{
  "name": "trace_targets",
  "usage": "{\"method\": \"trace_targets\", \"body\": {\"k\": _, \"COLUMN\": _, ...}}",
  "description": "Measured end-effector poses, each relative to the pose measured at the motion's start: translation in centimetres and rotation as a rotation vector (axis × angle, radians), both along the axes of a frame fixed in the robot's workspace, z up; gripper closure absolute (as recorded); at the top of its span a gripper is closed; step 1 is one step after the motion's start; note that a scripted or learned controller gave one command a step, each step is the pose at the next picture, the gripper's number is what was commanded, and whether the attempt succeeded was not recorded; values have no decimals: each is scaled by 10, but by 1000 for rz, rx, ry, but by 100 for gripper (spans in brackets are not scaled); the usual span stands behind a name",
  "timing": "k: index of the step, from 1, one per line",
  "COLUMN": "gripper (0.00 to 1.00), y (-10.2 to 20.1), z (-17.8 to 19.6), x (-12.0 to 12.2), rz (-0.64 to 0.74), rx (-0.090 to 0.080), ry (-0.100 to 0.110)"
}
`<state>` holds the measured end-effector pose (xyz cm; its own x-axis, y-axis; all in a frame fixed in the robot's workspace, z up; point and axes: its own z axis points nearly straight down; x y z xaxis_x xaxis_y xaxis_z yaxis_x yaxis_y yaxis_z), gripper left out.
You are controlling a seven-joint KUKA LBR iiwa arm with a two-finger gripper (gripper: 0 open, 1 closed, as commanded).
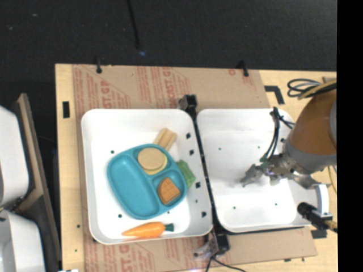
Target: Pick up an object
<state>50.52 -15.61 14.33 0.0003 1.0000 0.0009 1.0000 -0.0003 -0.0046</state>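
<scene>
The left bin (pixel 96 152) holds a blue compartment tray (pixel 129 188). A round tan biscuit (pixel 152 159) lies in the tray's upper compartment and a brown waffle piece (pixel 168 190) in its right one. A tan block (pixel 166 137) leans at the tray's top edge, and a green piece (pixel 186 173) pokes out at its right side. An orange carrot (pixel 147 229) lies along the bin's front wall. My gripper (pixel 256 174) hangs over the floor of the right bin (pixel 238 135), well right of all these objects, with nothing seen in it.
A black divider clip line (pixel 199 157) runs between the two bins. Cables (pixel 306 86) lie at the back right of the bench. The arm's grey and orange body (pixel 315 135) covers the right bin's right edge.
</scene>
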Motion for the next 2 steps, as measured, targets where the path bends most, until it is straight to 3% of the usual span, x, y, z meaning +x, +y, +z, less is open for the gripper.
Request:
{"method": "trace_targets", "body": {"k": 1, "gripper": 0, "y": 0, "z": -45, "x": -1, "rz": 0, "rx": 0, "ry": -1}}
{"method": "trace_targets", "body": {"k": 2, "gripper": 100, "y": -1, "z": -32, "x": 1, "rz": -2, "rx": -1, "ry": -7}}
